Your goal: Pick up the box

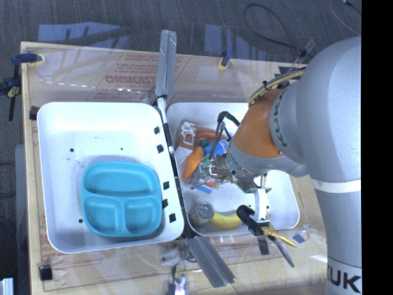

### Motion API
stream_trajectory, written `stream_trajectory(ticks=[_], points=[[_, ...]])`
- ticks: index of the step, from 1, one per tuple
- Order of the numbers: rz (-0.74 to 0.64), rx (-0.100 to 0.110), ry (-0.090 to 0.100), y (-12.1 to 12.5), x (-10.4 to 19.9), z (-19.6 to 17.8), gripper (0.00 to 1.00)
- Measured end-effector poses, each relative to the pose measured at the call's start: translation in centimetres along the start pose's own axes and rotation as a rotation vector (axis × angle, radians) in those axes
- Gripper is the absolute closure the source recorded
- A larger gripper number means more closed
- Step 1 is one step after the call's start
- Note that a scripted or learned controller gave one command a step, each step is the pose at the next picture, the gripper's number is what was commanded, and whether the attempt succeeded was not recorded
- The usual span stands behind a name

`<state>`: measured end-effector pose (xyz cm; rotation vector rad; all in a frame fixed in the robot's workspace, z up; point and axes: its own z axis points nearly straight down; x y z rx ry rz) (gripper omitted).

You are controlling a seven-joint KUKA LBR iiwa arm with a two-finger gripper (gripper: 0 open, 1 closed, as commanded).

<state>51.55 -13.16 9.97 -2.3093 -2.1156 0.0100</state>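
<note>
Looming grey arm (pixel 334 134) covers the right bin (pixel 293 211), holding banana (pixel 225 220), can (pixel 201 212), carrot (pixel 194 160); left bin (pixel 61 128) holds blue tray (pixel 121 198).

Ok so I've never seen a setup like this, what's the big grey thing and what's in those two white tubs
The big grey thing is a robot arm with an orange band near its wrist. It reaches in from the right of the picture, which comes from a single camera fixed above the bench and looking down at a slant. Its gripper is low in the right tub, in among the items, and its tip is too cluttered to read. That tub holds a carrot, a small box, a banana, a can and some blue pieces I cannot identify. The left tub holds a blue divided plate. I cannot see anything clearly held.
</note>
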Motion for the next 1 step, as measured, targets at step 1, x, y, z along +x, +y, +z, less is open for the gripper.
stream_trajectory(ticks=[1], points=[[0.048,-0.009,0.000,0.72,9.04,-9.16,1.00]])
